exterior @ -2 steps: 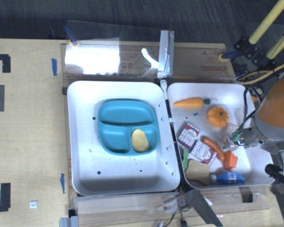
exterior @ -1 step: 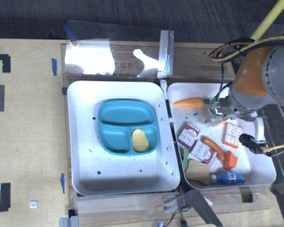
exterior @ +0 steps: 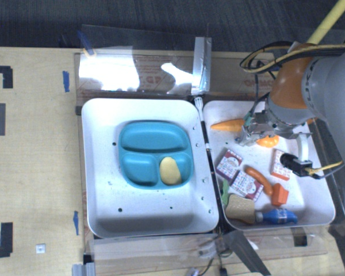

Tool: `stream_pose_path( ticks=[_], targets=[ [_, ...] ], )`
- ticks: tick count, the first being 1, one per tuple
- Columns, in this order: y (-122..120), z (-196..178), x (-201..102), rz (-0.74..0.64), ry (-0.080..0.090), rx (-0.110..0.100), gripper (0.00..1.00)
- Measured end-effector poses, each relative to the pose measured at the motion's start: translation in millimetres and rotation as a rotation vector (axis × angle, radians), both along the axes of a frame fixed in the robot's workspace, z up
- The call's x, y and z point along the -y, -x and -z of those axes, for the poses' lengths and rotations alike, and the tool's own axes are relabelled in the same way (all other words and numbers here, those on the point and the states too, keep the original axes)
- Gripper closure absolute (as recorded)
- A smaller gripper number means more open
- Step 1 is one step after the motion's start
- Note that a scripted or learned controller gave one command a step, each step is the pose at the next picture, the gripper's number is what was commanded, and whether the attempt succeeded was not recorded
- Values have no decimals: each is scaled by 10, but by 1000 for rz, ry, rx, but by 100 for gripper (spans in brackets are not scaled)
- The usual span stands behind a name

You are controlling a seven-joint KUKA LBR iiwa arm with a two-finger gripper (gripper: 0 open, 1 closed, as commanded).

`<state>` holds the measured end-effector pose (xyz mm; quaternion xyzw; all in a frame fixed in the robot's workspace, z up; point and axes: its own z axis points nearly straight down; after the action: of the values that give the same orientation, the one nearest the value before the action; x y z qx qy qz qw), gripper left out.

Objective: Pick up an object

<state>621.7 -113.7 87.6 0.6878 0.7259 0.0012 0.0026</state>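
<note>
My gripper (exterior: 252, 130) hangs low over the upper part of the right bin (exterior: 324, 204), at the right end of an orange carrot (exterior: 226, 125). A small orange piece (exterior: 268, 141) lies just to the gripper's right. Below them are two purple-and-white packets (exterior: 229, 165) (exterior: 245, 184), a red-and-white packet (exterior: 278, 167), an orange sausage-shaped item (exterior: 257, 177), an orange block (exterior: 280, 195), a tan slice (exterior: 240, 207) and a blue bottle (exterior: 278, 216). Nothing is visibly lifted off the bin floor.
The left bin (exterior: 98, 171) holds a blue divided tray (exterior: 139, 140) with a yellow oval item (exterior: 170, 170) in its lower right compartment. The arm's grey body and orange band (exterior: 290, 88) cover the right bin's upper right corner. A clear panel (exterior: 135, 71) stands behind the bins.
</note>
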Motion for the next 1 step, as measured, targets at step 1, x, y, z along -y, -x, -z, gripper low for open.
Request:
stream_pose_path(
  ticks=[1],
  targets=[
    [5,12,-7,-1,-1,-2,0]
  ],
)
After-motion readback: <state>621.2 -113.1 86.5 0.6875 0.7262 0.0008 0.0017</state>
